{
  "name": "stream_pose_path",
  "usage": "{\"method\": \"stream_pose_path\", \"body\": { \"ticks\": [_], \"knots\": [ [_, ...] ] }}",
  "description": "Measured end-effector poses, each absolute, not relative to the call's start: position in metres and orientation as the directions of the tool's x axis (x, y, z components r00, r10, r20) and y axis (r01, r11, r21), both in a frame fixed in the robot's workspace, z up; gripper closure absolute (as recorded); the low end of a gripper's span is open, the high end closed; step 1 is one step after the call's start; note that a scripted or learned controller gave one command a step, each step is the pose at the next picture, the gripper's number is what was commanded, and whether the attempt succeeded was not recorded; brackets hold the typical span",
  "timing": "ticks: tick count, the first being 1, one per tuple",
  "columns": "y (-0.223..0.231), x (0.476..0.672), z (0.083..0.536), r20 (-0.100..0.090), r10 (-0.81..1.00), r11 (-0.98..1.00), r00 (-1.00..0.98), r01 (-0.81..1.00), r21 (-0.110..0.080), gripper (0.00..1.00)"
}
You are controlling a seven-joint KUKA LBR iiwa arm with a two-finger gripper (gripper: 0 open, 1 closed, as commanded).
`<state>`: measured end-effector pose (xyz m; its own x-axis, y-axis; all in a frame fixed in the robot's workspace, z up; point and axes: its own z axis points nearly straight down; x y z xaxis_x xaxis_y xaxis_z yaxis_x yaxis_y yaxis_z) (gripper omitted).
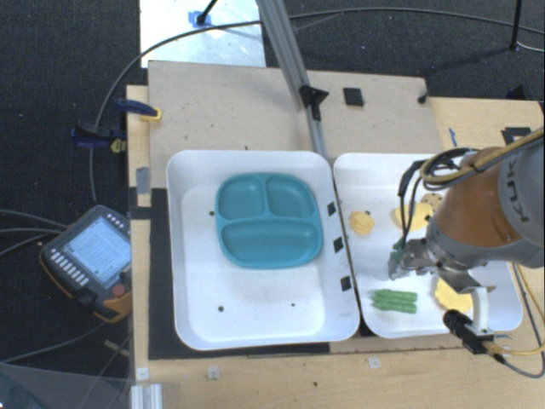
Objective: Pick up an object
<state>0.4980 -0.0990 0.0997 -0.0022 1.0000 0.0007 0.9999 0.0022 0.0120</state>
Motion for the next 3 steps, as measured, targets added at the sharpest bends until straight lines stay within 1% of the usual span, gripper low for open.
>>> {"method": "stream_pose_path", "body": {
  "ticks": [1, 2, 3],
  "knots": [
    [-0.098, 0.496, 0.162, 0.000, 1.000, 0.004, -0.004, 1.000, 0.003, 1.00],
    [-0.103, 0.492, 0.222, -0.001, 1.000, 0.005, -0.005, 1.000, 0.005, 1.00],
    [-0.103, 0.494, 0.272, -0.001, 1.000, 0.006, -0.006, 1.000, 0.005, 1.00]
  ]
}}
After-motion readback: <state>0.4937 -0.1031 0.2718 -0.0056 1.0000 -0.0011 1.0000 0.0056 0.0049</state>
